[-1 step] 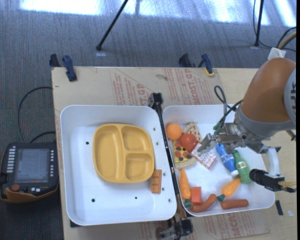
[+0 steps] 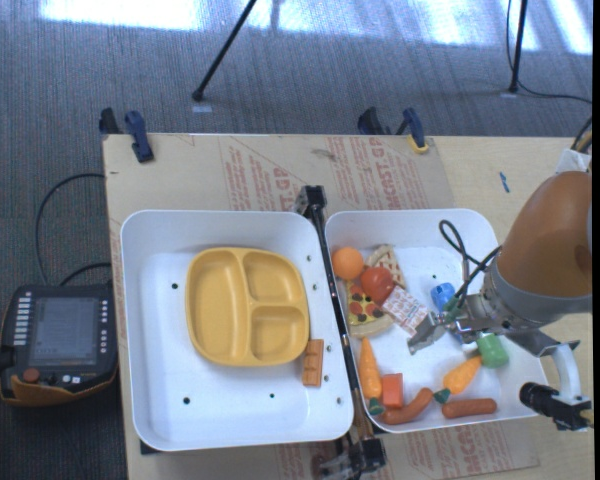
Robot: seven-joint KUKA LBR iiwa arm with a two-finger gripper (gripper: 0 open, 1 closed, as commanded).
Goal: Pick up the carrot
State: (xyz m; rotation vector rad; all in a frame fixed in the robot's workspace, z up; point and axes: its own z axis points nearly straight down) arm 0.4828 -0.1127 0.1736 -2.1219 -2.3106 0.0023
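Camera view: arm over right bin, carrot not yet grasped.

Arm (image 2: 550, 258) reaches in from 3 o'clock and hangs over the right bin (image 2: 480, 223), where the toy food is heaped; the left bin (image 2: 150, 258) carries a yellow tray (image 2: 248, 303). Fingers (image 2: 432, 330) point toward 9 o'clock, low over the pile; whether they are spread or pressed together, cannot tell, and nothing shows between them. Two carrots: one (image 2: 369, 367) upright by the divider, at about 8 o'clock from the fingers, near; another (image 2: 463, 374) at about 5 o'clock, just beside the green block (image 2: 492, 350). Judged: still lining up, target unclear.
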